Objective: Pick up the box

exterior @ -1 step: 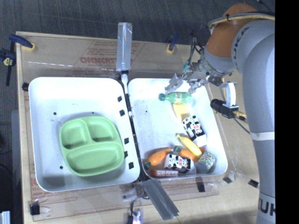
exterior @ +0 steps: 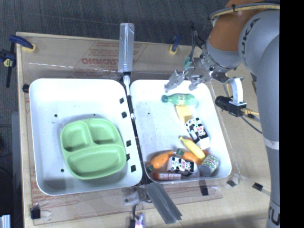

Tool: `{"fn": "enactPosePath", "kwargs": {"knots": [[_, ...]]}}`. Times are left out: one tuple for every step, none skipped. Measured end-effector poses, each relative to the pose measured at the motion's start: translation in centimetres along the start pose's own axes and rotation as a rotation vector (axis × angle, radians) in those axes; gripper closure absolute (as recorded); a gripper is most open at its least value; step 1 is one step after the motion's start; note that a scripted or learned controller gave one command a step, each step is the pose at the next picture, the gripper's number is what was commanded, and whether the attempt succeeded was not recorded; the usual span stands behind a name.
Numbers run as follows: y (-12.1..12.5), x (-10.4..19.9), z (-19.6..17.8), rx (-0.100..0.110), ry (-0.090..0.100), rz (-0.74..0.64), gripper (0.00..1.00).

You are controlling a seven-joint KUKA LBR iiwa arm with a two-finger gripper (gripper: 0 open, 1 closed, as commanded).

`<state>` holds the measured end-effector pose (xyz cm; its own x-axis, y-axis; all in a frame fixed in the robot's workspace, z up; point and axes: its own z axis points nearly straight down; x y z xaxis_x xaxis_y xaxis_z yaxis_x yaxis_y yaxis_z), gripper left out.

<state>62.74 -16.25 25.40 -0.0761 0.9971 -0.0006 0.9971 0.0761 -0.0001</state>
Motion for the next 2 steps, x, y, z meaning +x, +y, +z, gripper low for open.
{"fn": "enactPosePath", "kwargs": {"knots": [[0.9,2.3,16.2,0.002,0.001,-0.355,0.00],[-4.5,2.3,16.2,0.001,0.001,-0.414,0.00]]}}
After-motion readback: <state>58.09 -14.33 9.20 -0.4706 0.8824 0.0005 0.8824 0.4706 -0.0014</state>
